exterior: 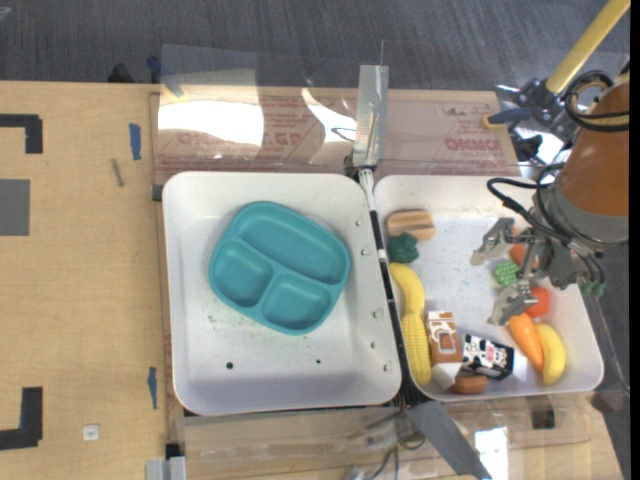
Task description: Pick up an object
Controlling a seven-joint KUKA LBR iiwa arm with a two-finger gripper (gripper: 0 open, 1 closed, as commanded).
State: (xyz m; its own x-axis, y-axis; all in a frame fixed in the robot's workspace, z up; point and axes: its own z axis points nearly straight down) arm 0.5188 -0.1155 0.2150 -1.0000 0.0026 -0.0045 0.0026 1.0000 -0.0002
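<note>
My gripper (503, 271) hangs over the right side of the right bin (455, 208), below the orange wrist band. Its two grey fingers (492, 240) are spread apart, so it is open. A small green piece (513, 274) and a red piece (517, 251) lie in the bin close under the fingers; I cannot tell whether they touch. Just below lie a red tomato (537, 304), an orange carrot (524, 336) and a yellow fruit (551, 354).
The left bin (190, 368) holds a teal divided plate (280, 268). Along the right bin's left wall lie a bread roll (411, 224), a green item (403, 249), a banana (408, 286) and corn (416, 348). A small box (441, 333) and a black-and-white carton (488, 355) sit near the front.
</note>
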